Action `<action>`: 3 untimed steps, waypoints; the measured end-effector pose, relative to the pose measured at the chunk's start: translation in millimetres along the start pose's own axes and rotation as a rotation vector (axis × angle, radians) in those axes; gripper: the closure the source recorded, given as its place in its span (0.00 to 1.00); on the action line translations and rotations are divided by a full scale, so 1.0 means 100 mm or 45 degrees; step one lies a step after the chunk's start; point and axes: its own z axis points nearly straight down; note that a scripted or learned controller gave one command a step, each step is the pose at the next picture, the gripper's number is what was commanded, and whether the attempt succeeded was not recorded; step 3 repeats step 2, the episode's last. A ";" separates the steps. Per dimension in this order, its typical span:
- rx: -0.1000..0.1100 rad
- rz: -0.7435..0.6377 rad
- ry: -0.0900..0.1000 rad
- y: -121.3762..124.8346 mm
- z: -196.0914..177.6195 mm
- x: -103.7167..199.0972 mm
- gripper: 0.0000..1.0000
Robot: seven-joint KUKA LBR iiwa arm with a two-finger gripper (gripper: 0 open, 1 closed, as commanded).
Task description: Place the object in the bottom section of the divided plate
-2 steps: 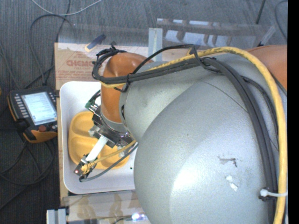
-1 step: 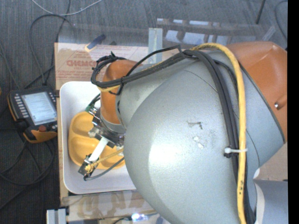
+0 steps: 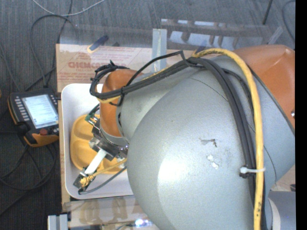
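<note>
White bin lies around the yellow divided plate. Gripper hangs over the plate's right half, with the grey arm covering everything right of the plate. Gripper state: cannot tell. Object hidden, likely under the gripper; bearing and long axis unreadable. Only 1 arm.

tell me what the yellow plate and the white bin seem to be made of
The yellow plate looks like moulded plastic: even colour, smooth surface with a soft sheen. The white bin also looks plastic, from its rounded corner and thin raised rim, though painted metal can't be ruled out.
</note>
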 end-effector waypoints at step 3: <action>0.000 0.497 0.003 0.30 -0.78 -0.35 0.00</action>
